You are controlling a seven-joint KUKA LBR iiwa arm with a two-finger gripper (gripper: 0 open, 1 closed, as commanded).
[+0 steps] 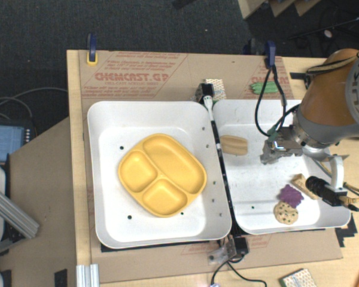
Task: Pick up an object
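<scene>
You have two bins: the left bin (102, 178) holds one yellow tray (161, 174), at its centre. The right bin (251, 220) holds four things: a bread roll (234, 145) at 10 o'clock, grapes (291, 195) and a cookie (286, 213) at 5 o'clock, a tan piece (300, 181) at 4. The claw (274, 151) sits right of the roll; whether it is open, you cannot tell.

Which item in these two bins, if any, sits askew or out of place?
The yellow divided plate lies turned at a slant to the left bin walls. In the right bin, the tan block, purple piece and cookie lie scattered; nothing looks spilled or damaged.
</scene>
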